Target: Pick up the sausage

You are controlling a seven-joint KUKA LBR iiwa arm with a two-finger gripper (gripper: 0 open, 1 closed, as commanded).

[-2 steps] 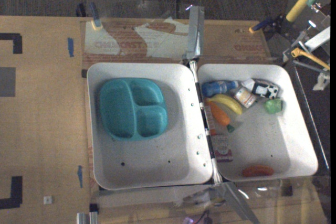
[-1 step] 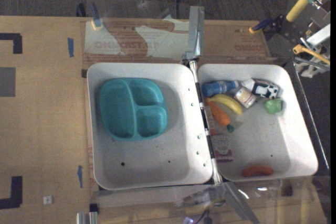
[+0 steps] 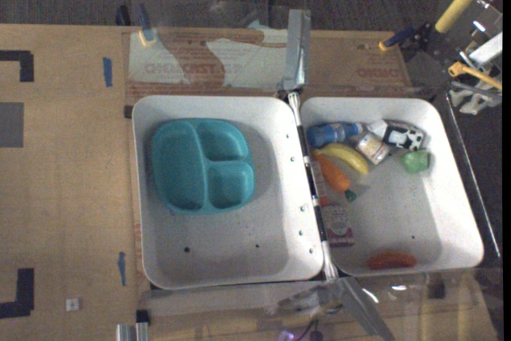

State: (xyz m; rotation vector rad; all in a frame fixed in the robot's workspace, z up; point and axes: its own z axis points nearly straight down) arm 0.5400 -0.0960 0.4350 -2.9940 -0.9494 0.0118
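Sausage [image 3: 391,259] first: it lies flat near the front edge of the right-hand bin [image 3: 447,196], a reddish-orange link resting alone on the white floor, well apart from the other items. Those are bunched toward the back left of that bin: a blue bottle [image 3: 332,133] against the rear left, a yellow banana [image 3: 345,157] just in front of it, and an orange carrot [image 3: 333,173] beside the banana near the dividing wall. To the right of the banana sit a small can [image 3: 372,148] and a black-and-white carton [image 3: 403,136], close together, with a green piece [image 3: 415,162] just beyond them. A small reddish box [image 3: 338,224] lies along the left wall, nearer the front.

The left-hand bin [image 3: 215,251] holds a teal divided plate [image 3: 203,165], set toward its back left, three compartments facing up.

Both bins rest side by side on the tan counter [image 3: 64,172]. At the upper right corner of the view, part of the arm's hardware [image 3: 479,64] sits beyond the right bin, away from everything inside it; the end effector's state I cannot tell from here.
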